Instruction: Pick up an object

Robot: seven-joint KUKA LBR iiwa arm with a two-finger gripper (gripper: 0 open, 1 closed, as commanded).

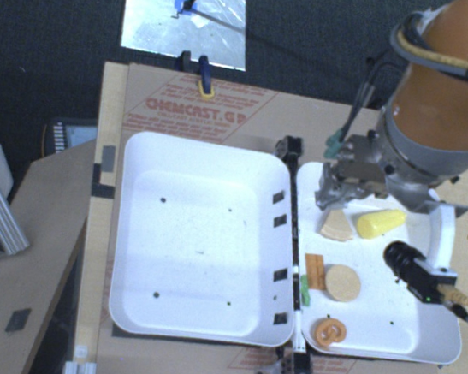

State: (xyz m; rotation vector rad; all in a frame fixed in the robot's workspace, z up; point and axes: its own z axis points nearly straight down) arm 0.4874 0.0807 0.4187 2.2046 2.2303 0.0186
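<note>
My gripper (334, 198) hangs low over the back left part of the right bin (394, 338), just above a tan wedge-shaped piece (338, 227). A yellow block (380, 222) lies right of the wedge. Nearer the front sit a tan round disc (343, 284), a small orange rectangular piece (314, 272) with a green bit (305, 293) beside it, and an orange swirl-shaped piece (329, 332) at the front left corner. Nothing shows between the fingers.
The left bin (201, 238) is a shallow white tray beside the right one, with a black-clipped divider (290, 233) between them. Both rest on brown cardboard (202, 108). A shiny metal plate (188, 9) lies behind the bench.
</note>
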